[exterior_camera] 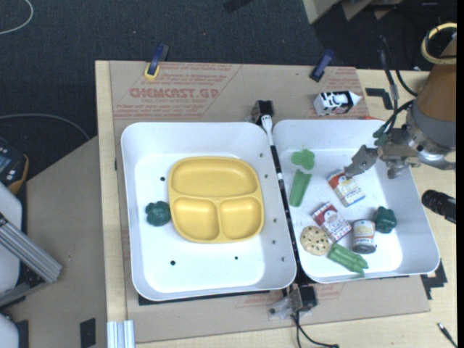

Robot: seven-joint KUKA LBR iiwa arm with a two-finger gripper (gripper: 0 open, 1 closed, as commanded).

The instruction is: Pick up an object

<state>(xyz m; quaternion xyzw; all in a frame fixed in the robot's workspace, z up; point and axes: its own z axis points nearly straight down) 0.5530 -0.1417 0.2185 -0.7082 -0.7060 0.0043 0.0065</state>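
The pincer hangs at the right of the frame over the right bin, just above a red-and-white packet; whether it is released or clenched I cannot tell. Lower in that bin lie a second packet, cookie, can and green pieces. The left bin holds a yellow tray and a green lump.

We are logging one arm, showing a grey casing and an orange band above the wrist. We are noting a metal-grey gripper with dark cabling trailing behind.
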